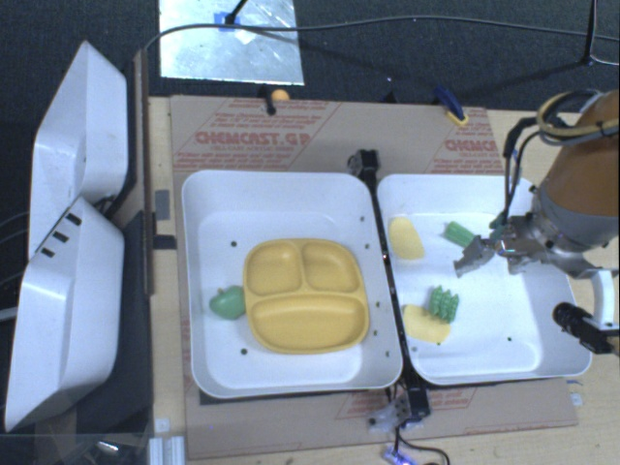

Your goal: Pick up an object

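Yellow divided plate fills the left bin; pincer hovers spread, holding nothing.

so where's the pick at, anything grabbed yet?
Nothing lifted yet. The gripper hangs over the right bin, fingers apart, nothing between them, beside the green block. The yellow pieces and green studded toy lie untouched. Descent, closing and lifting remain.

gripper over rt bin, nr green block.
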Tool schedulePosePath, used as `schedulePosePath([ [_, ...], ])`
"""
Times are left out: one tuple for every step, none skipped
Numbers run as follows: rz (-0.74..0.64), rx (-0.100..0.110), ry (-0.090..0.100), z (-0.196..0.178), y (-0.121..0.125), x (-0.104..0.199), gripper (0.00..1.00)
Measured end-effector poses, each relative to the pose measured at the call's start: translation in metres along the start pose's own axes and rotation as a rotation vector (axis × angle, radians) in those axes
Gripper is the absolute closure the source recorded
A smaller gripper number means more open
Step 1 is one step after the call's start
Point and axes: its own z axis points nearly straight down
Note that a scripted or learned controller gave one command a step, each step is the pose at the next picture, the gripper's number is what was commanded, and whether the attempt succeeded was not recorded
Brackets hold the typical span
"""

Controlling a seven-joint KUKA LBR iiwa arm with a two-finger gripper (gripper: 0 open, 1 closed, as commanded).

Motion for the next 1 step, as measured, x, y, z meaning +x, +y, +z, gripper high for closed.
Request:
schedulePosePath([
  [-0.001,-0.003,-0.001,-0.0199,0.0617,-0.0117,0.0],
])
